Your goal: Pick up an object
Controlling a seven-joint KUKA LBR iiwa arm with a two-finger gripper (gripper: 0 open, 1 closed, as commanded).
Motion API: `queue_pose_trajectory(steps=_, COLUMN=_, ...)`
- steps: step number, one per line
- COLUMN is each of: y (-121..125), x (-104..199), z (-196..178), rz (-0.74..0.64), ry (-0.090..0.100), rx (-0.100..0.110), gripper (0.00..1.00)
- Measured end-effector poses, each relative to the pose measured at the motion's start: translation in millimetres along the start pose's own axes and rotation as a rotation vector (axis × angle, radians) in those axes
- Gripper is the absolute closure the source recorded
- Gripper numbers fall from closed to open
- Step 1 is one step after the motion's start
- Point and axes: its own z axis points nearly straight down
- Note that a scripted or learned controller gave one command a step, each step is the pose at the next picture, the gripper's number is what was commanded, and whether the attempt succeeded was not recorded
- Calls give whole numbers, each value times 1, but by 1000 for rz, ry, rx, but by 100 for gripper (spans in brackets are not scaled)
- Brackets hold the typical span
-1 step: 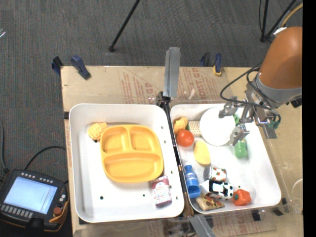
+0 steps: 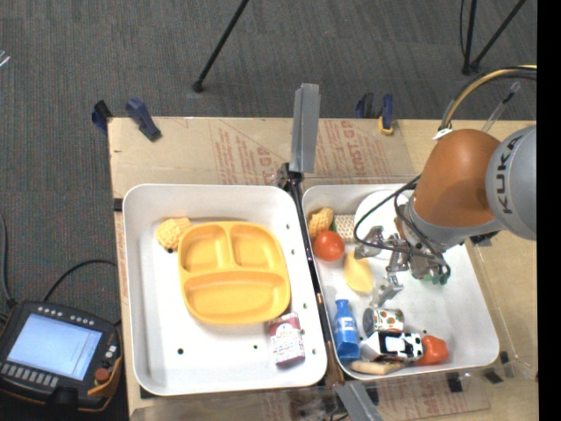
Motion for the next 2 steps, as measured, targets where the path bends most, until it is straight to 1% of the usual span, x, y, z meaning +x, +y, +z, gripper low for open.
queue_pose_trajectory(steps=1, y=-61, x=1, z=-34, rz=-296, ry=-4, rx=2, gripper=0)
queue_pose_trajectory(steps=2, y=-81, x=-46, z=0, rz=-532, ry=17, rx=-17, gripper=0)
